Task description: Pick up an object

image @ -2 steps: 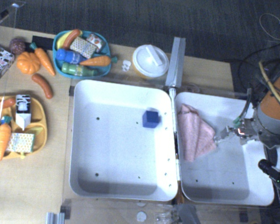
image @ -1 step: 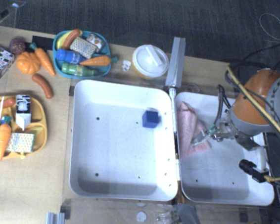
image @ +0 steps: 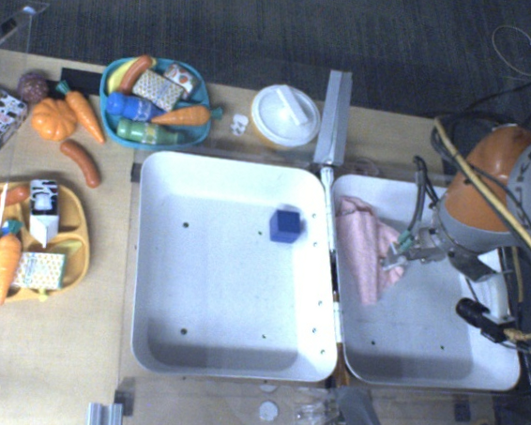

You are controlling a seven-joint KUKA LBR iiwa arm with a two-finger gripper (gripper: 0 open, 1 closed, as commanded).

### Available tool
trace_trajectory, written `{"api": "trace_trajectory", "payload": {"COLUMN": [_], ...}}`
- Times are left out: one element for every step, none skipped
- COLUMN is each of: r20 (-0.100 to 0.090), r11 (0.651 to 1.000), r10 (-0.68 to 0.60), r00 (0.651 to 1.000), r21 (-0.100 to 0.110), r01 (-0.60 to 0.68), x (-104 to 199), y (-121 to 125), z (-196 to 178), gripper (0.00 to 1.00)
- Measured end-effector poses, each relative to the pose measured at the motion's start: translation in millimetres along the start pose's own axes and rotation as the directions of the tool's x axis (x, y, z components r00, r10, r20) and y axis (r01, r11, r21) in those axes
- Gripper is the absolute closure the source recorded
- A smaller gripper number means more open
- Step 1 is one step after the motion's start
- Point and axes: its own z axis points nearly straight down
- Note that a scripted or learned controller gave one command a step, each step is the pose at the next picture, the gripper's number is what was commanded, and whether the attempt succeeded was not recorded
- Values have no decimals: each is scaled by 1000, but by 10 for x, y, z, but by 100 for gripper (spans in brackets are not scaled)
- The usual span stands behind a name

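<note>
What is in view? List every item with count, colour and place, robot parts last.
blue block: 1, blue, left bin, upper right part.
pink cloth: 1, pink, right bin, against its left wall.
left bin: 1, white, bench centre.
right bin: 1, white, beside the left bin.
blue bowl: 1, blue, behind the left bin, holding toy food.
yellow tray: 1, yellow, far left, holding toy food.
white lid: 1, white, behind the bins.
toy pumpkin: 1, orange, bench, upper left.
toy sausage: 1, red-orange, bench, left of the left bin.
arm: 1, grey with orange band, right.
gripper: 1, dark, at the pink cloth's right edge.
</note>
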Motion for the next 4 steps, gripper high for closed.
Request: {"api": "trace_trajectory", "payload": {"r20": [0, 3, 3, -9], "r11": [1000, 995, 995, 987], "r10": [0, -104, -104, -159], "r00": [1000, 995, 995, 987], "r21": [0, -1, -4, 15], "r01": [0, 104, 104, 160], "x": [-2, 217, 217, 690], "y": [-1, -146, -119, 493], "z": [0, 90, -5, -824], "gripper": [0, 0, 100, 100]}}
